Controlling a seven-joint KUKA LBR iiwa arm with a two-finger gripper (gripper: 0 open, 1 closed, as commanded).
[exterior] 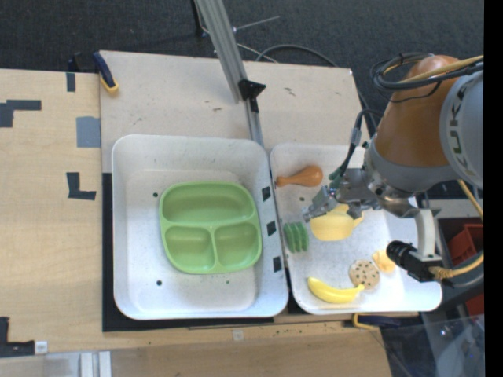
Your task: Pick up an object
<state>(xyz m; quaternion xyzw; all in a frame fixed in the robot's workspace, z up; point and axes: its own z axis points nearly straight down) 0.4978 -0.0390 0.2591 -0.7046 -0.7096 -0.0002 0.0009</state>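
Your pale yellow pear-shaped piece [334, 226] lies in the right bin [409, 295], with the end effector [339, 203] directly over its upper edge, though you cannot tell how it is set. Around it you have an orange drumstick [301, 177] above, a green ridged piece [296, 236] to the left, and a banana [333, 290] and cookie [364, 273] below. The left bin [134, 289] holds a green divided plate [210, 227].
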